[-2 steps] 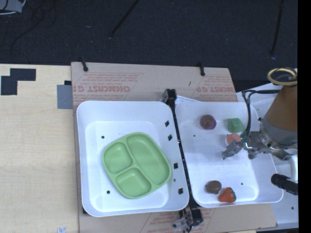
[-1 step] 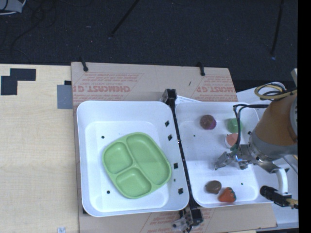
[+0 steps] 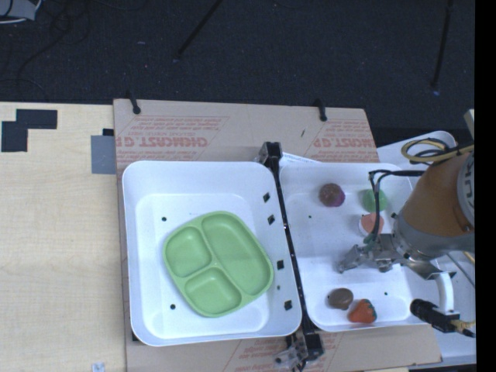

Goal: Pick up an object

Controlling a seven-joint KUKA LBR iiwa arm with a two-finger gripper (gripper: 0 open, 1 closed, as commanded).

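Okay, I've got the overhead camera, slanted down on both bins. Left bin [image 3: 147, 188] holds a green divided plate [image 3: 218, 263], three compartments, lying flat and rotated, roughly centred on the floor. Right bin [image 3: 310, 285] has all the small stuff.

Clock positions are taken from the centre of the right bin. At 12 I see a dark purple round fruit [image 3: 332, 194]. At 2, a green round object [image 3: 375, 200], partly crossed by a black cable. Just below that, around 3, an orange-pink piece [image 3: 370, 223], partly covered by the wrist hardware. At 6, a brown lump [image 3: 339, 298]; touching or just beside it toward 5, a red strawberry-like piece [image 3: 362, 311].

Arm [image 3: 438, 208] comes in from 3 o'clock, orange band over the bin's right rim. Gripper [image 3: 358, 258] sits low over bare white floor near centre, fingers pointing toward 9. I see the metal fingers close together at the tips with nothing between them, so I read the claw as closed and empty, though resolution is poor. Nearest candidates: the orange-pink piece at its 1 o'clock, the brown lump at its 7. Neither is touching the fingers.

Cardboard sheet [image 3: 232, 134] lies under both bins; wooden bench [image 3: 54, 231] at 9.
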